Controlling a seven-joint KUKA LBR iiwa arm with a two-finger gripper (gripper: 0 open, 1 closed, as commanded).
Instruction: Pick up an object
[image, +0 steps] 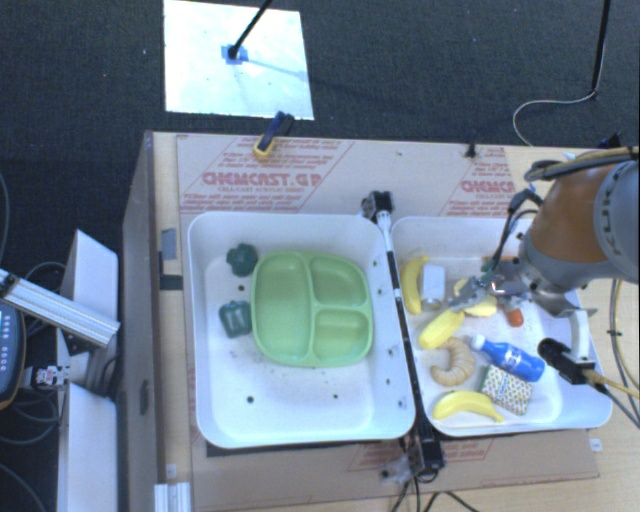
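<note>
Over the right bin (590, 400), the gripper (487, 292) hovers by a far yellow piece (478, 306), its state I cannot tell; better to centre squarely on one item, clear of the bottle (508, 357).

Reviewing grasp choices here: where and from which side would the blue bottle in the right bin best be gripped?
Probably across the middle of the blue bottle, coming straight down from above. It lies flat on its side, white cap toward the croissant, so the fingers should close across its narrow width, not along its length. The patterned block sits close below it, leaving little finger room there. The gripper is above the bin's upper middle.
</note>
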